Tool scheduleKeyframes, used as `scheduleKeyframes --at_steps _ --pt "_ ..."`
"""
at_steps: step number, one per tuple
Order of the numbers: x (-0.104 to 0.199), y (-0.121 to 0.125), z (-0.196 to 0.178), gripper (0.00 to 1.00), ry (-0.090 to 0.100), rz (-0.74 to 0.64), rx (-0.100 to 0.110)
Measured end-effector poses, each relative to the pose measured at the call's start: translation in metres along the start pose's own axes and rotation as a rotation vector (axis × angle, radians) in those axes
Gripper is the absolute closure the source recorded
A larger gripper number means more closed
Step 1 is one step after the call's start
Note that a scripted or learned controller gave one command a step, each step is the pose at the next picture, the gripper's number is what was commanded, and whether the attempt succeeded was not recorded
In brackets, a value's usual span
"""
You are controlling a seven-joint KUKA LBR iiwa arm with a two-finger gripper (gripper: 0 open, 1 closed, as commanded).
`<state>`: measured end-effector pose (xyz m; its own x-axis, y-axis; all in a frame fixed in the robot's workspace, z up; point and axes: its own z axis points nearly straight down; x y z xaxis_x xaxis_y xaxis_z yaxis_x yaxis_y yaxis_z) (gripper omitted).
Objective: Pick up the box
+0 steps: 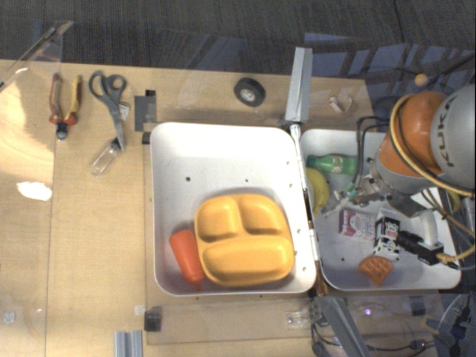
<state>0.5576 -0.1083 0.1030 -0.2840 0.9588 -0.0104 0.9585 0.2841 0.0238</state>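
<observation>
The bench [89, 274] bears everything, and the right bin [335, 265] serves as the mark for the rest. Touching that bin's left wall, as the camera sees it, is the larger left bin [223, 140]. The grey arm [409, 125] comes in over the right bin's far right corner, and its gripper [366, 196] hangs above the middle of the bin. Whether the gripper is open or closed cannot be told from here, and nothing can be seen held in it. A yellow tray [242, 240] with three hollows lies beyond the right bin's left wall, with an orange carrot-like piece [186, 257] tucked under its far side. Inside the right bin, a banana [318, 188] lies along the left wall and a green bottle [333, 163] sits in the far left part. The box [355, 222] lies flat on the floor near the bin's centre, close to the gripper and just off the banana. A brown waffle-like piece [377, 268] rests toward the near wall. The box is a small white and purple carton, so it is probably light, with smooth faces that may slip and walls that would dent under a hard squeeze. The best hold is likely from above, across its two shorter sides, with a gentle grip kept clear of the banana.
</observation>
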Motion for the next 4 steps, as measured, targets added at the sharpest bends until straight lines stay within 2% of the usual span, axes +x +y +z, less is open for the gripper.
scheduleKeyframes --at_steps 1,2,3,4 --pt "0.023 -0.023 0.012 0.0 0.001 0.06 0.006" --pt "0.022 -0.02 -0.001 1.0 -0.003 0.057 -0.004" --pt "0.022 -0.02 -0.001 0.0 -0.003 0.058 -0.004" --pt "0.026 -0.04 0.012 0.0 0.003 0.068 0.005"
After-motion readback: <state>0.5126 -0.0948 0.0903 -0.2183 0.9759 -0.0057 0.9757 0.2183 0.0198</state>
